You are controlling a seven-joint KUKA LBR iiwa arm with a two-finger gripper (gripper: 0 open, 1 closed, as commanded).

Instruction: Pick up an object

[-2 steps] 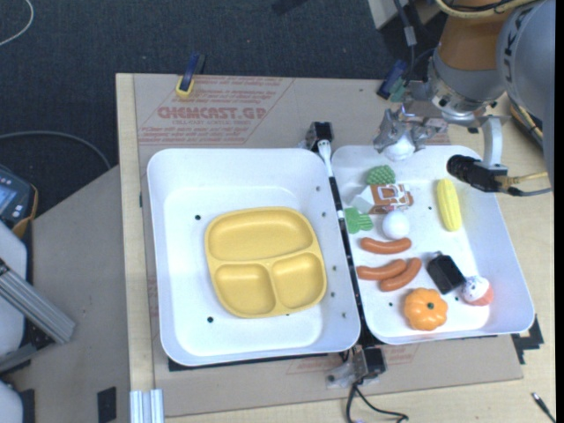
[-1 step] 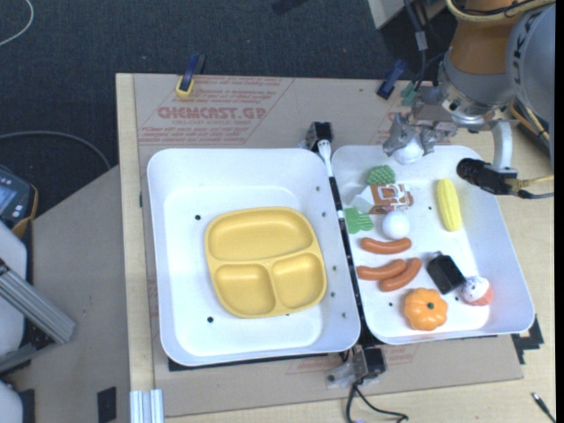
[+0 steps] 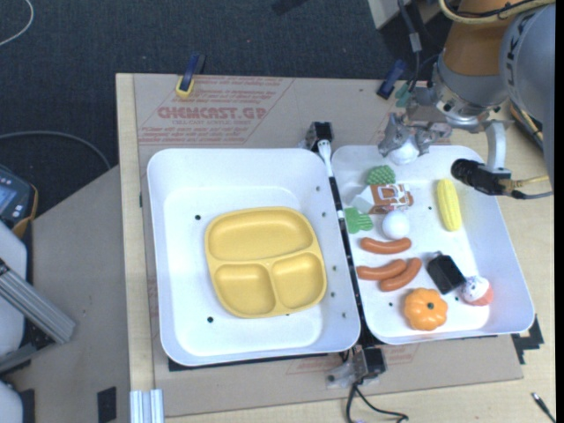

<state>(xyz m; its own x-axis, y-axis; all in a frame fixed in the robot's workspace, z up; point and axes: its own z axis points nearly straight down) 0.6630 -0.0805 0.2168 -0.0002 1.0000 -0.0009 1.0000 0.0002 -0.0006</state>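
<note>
Gripper [image 3: 407, 144] shut round a small white ball [image 3: 404, 153], seemingly light, hard, slick, best pinched across its middle between the fingertips.

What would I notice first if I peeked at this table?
Probably the big yellow divided plate in the left bin. Next, the toy food crowded in the right bin: an orange pumpkin, two sausages, a corn cob. The end effector hovers over that bin's far edge.
</note>
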